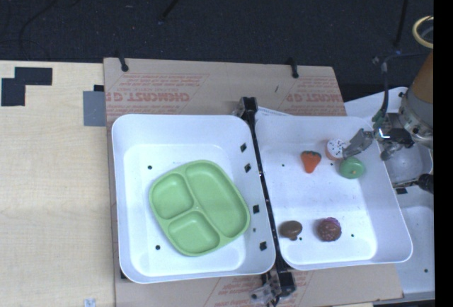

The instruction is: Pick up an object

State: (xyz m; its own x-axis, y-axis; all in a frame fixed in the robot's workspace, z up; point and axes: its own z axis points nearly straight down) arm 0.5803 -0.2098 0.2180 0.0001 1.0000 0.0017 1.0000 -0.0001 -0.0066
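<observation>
Gripper (364, 141) near green ball (352, 168); cardboard (212, 90) print reads mirrored, illegible.

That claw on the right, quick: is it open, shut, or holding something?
Gripper: cannot be told from here. It sits above the right bin, close to the green ball, with nothing seen in its grasp.

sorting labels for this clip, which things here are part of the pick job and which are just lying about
Job: small orange carrot-shaped toy, green round toy, brown oval piece, dark red round piece, claw.
Lying about: green three-compartment plastic plate, left white bin.
</observation>
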